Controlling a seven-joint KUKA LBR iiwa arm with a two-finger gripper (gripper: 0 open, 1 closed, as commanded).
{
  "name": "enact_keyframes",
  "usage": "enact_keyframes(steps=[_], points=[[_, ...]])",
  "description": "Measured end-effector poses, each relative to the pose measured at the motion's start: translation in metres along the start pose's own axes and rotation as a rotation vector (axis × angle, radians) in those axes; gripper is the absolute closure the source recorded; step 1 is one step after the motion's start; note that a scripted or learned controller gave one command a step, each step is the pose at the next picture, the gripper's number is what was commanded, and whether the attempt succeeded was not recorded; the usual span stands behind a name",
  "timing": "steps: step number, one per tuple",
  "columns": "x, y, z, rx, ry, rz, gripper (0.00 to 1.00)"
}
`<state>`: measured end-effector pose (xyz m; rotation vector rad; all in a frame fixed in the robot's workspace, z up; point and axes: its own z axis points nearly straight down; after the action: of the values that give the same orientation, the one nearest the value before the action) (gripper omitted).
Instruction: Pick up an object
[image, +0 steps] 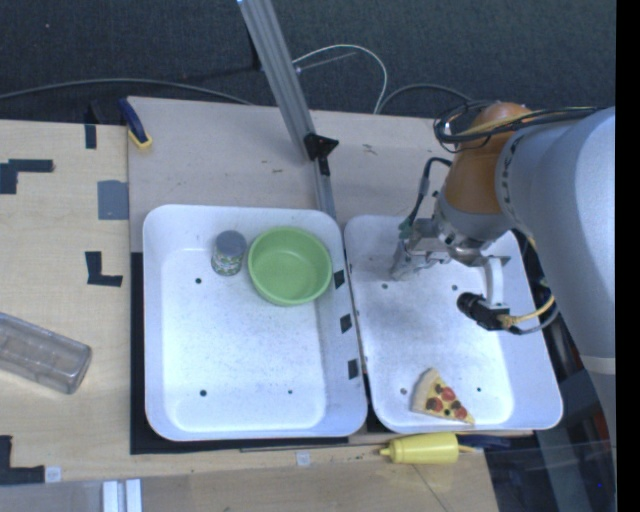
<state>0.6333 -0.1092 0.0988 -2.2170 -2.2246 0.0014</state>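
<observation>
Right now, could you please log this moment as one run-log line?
gripper: low in right bin, nothing seen held | pizza slice: right bin, near corner | green bowl, can: left bin

A pizza slice (440, 396) lies flat at the right bin's (520, 400) near edge, tip pointing away.

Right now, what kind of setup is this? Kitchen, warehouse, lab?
Most likely a robotics lab grasping bench: two shallow white bins on a wooden benchtop, toy props like a pizza slice and green bowl, and tape markers on the bench.
</observation>
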Motion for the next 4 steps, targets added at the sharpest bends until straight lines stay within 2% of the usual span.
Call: enact_keyframes(steps=[2, 3, 4], points=[[0.01, 0.013, -0.101, -0.005, 0.0, 0.001, 1.0], [0.013, 0.019, -0.164, -0.007, -0.001, 0.001, 1.0], [0.066, 0.015, -0.151, 0.001, 0.001, -0.002, 1.0]])
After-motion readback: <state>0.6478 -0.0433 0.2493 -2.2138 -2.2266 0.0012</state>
